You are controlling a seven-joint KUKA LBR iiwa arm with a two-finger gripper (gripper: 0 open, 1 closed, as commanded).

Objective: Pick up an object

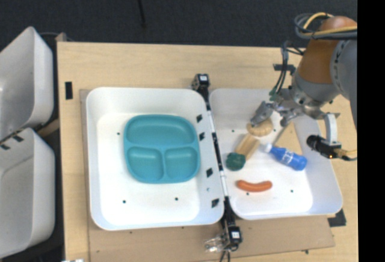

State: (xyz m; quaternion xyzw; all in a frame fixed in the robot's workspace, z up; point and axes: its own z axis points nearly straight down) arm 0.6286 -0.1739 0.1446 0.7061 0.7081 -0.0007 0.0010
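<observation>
My gripper point(272, 118) hangs over the back of the right bin point(322, 194), open, with nothing between its fingers. Just below its fingertips lies a tan wooden piece with a pale rounded head point(260, 129) and a handle running down to the left. A dark green ball point(235, 161) touches the handle's lower end. A blue bottle point(288, 157) lies to the right of the tan piece, and an orange sausage point(254, 185) lies near the bin's front.
The left bin point(105, 201) holds a teal divided plate point(161, 148). A ridge with black clips point(212, 152) separates the two bins. The grey arm with its orange band point(319, 62) comes in from the upper right, with cables beside it.
</observation>
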